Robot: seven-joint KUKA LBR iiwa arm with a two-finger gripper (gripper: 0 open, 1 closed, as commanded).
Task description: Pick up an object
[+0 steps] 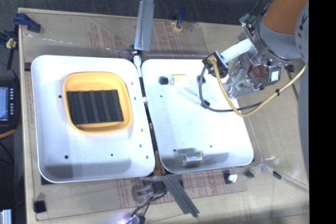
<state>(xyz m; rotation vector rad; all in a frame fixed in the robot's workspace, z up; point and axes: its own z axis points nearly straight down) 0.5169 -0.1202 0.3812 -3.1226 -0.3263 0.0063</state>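
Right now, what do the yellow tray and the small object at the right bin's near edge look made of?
Yellow tray: likely moulded plastic, matte, with rounded rim and a dark ribbed insert. Small object: possibly metal or clear plastic; it glints, but it is too small to tell. Right bin: smooth white plastic.

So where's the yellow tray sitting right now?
The yellow tray lies in the left white bin, toward its far side, across the divider from the right white bin.

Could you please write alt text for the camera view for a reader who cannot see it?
The gripper hangs over the right bin, which holds a small pale tube and a metallic cylinder. The left bin holds a yellow tray.
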